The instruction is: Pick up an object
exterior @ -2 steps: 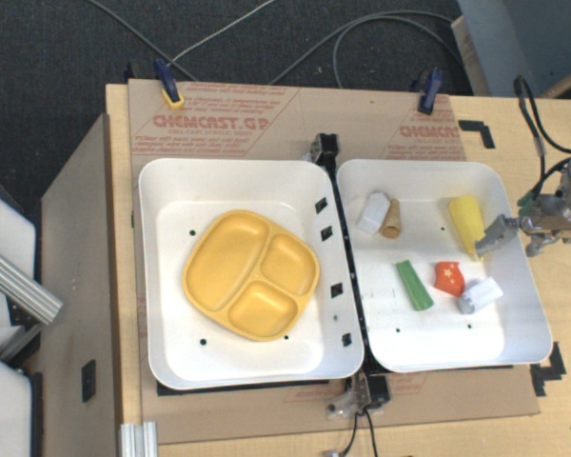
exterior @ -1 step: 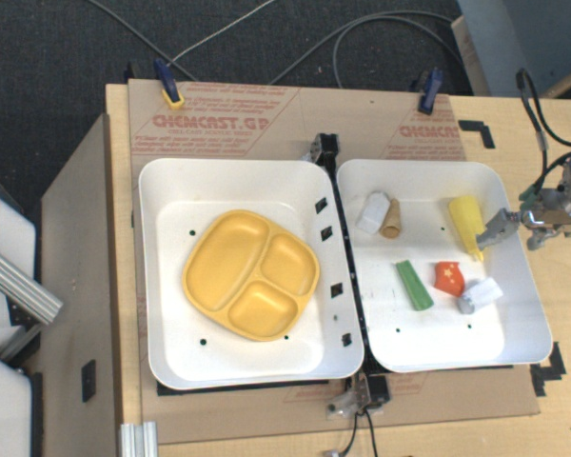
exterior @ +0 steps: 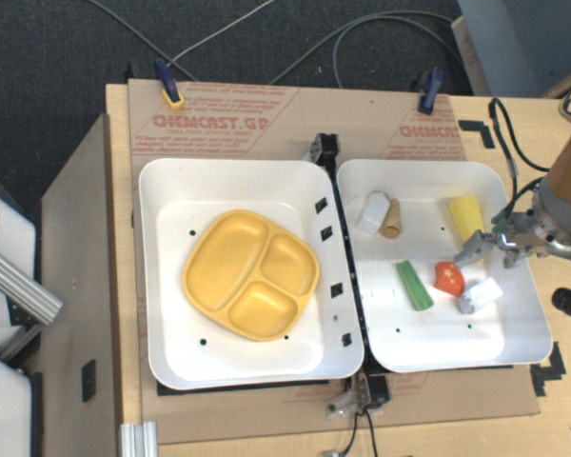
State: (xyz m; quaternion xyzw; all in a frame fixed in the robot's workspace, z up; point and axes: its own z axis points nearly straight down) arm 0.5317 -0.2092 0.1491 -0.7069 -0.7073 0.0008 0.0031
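— Where is the claw (exterior: 483, 248)?

— At the right side of the right bin (exterior: 438, 350), reaching in from the arm (exterior: 561, 208) over the bin's right rim. Its grey fingers are spread, with nothing between them.

— What lies beneath it?

— An orange-red object (exterior: 448, 277) sits just left of and below the finger tips, and a small white-grey piece (exterior: 480, 295) lies just beside that, toward the rim. I cannot tell whether the claw touches either.

— And the rest of that bin?

— A green stick-shaped block (exterior: 414, 285) left of the orange-red object, a yellow cylinder (exterior: 464, 217) near the top right, and a white object (exterior: 372, 211) touching a tan cone-like piece (exterior: 392, 218) near the top left.

— The left bin (exterior: 162, 284)?

— It holds a yellow divided plate (exterior: 250, 273) with three compartments, lying flat in the middle. Both bins rest on a cardboard-covered worktop (exterior: 266, 112) held by blue clamps (exterior: 167, 82).
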